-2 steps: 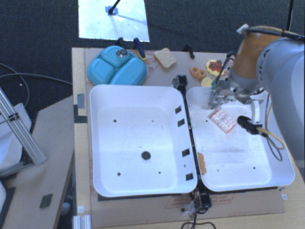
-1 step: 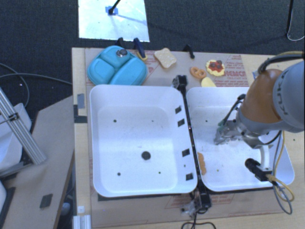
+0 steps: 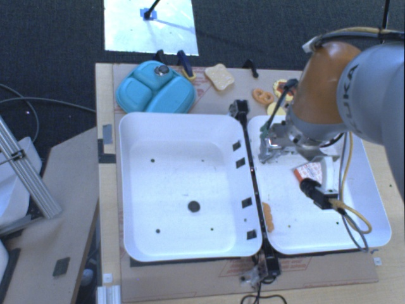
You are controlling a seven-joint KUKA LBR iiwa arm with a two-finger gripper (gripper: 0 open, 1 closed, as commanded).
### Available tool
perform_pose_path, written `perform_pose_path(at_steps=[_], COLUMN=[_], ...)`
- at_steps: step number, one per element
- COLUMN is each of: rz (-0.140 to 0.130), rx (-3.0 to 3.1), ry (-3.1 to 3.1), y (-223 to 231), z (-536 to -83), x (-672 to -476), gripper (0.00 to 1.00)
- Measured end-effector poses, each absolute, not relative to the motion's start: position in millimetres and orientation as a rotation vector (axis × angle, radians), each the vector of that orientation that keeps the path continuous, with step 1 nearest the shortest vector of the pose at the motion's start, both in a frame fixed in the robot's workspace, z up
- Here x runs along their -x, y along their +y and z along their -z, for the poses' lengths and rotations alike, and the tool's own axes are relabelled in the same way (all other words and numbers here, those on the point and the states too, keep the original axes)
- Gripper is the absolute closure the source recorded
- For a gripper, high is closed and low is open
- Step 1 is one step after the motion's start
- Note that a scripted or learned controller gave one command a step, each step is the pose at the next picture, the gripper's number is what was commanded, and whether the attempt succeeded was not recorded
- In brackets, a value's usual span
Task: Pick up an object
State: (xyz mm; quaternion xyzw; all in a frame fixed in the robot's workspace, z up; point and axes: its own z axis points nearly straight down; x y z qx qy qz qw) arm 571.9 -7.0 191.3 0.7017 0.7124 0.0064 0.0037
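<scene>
Looking from the near edge of the bench, I am seeing a small orange piece (image 3: 267,216) lying low in the right bin (image 3: 297,233), close against the wall it shares with the left bin (image 3: 164,182). A small dark round thing (image 3: 193,206) is sitting alone in the left bin's lower middle. Further up, a red and white packet (image 3: 309,170) is lying in the middle of the right bin. The gripper (image 3: 269,147) is hanging just up and left of that packet, and nothing is showing in its grasp; whether it is parted or closed I cannot tell. Beyond the bins, toward the top of the frame, a blue tray (image 3: 155,90), a toast slice (image 3: 219,76) and an orange pretzel (image 3: 261,95) are resting on the bench.

To my eye the arm is settling on a target. The packet is looking like the closest pick, but it is lying flat, so the gripper should be coming straight down over it, opened wide, reaching the bin floor before closing. The orange piece is sitting tight to the wall, which is risking a knock.
</scene>
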Motion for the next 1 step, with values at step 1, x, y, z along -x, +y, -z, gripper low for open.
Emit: perform_pose_path(at_steps=[1], rz=[-0.016], rx=[-2.202], ry=[2.238], y=[107.7], z=[-195.7], x=[-626.0], gripper=[1.0])
